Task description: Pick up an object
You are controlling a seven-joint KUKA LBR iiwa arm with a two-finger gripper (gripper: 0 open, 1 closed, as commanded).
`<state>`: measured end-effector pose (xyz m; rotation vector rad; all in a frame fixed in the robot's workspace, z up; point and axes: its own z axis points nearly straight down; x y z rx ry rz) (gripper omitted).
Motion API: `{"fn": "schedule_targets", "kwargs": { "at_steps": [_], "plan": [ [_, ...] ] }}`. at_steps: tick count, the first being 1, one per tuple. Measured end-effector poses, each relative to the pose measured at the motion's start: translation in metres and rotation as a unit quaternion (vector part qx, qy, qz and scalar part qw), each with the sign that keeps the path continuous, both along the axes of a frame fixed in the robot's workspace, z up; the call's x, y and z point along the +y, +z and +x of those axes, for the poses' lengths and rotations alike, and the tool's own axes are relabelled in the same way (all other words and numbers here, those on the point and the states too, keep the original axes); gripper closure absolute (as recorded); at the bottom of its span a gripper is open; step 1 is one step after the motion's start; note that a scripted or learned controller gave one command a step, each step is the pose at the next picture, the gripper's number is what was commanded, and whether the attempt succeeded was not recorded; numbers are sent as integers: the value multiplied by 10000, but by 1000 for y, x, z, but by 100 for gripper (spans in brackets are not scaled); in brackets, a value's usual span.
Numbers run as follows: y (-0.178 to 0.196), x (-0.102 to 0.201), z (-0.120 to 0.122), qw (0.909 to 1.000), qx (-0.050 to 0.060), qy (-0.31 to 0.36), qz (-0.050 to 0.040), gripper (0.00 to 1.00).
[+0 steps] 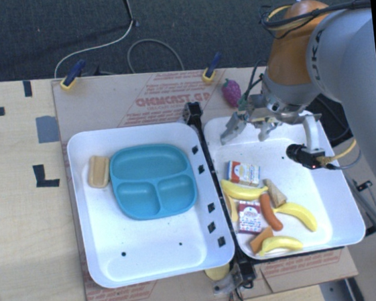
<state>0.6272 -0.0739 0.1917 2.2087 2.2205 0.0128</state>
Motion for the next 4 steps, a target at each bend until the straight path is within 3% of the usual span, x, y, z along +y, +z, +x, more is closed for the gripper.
{"fn": "schedule_targets", "kwargs": {
  "at_steps": [1, 2, 3, 4],
  "plan": [
    [-6, -4, -75, 10000, 92, -35, 7, 0],
    [-111, -30, -58, 10000, 45, -32, -11, 0],
    [-106, -38, -4, 10000, 49, -16, 0, 0],
    [-95, -38, -5, 10000, 39, -18, -7, 100]
  ]
}}
